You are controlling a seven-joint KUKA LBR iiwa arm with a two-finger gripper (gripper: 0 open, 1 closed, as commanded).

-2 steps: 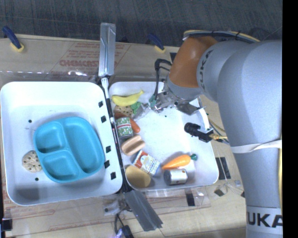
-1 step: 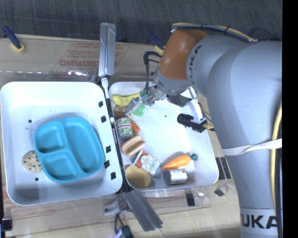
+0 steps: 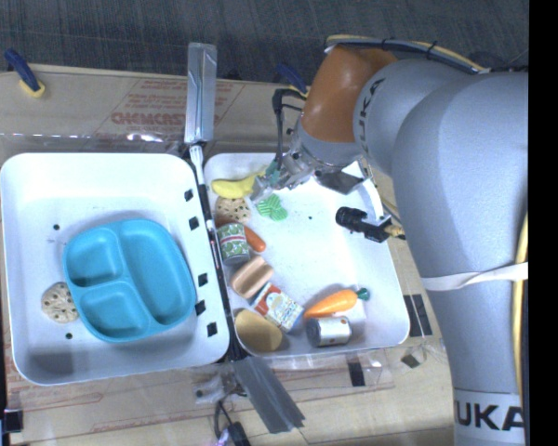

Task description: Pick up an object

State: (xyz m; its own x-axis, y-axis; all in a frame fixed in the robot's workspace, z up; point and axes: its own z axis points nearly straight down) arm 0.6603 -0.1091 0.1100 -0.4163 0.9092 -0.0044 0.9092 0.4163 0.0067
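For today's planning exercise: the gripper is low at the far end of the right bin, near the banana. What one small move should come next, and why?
Probably lower slightly and close. The gripper sits right beside the banana and the green item, with nothing visibly held, so a grasp there looks nearest.

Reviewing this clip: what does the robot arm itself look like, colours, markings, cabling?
The arm is a thick, rounded grey casing with a glossy orange band above the wrist. White letters "UKA" show low on its base. A thin dark cable loops beside the wrist, and a small black fitting juts out beneath. The gripper is small, metallic grey.
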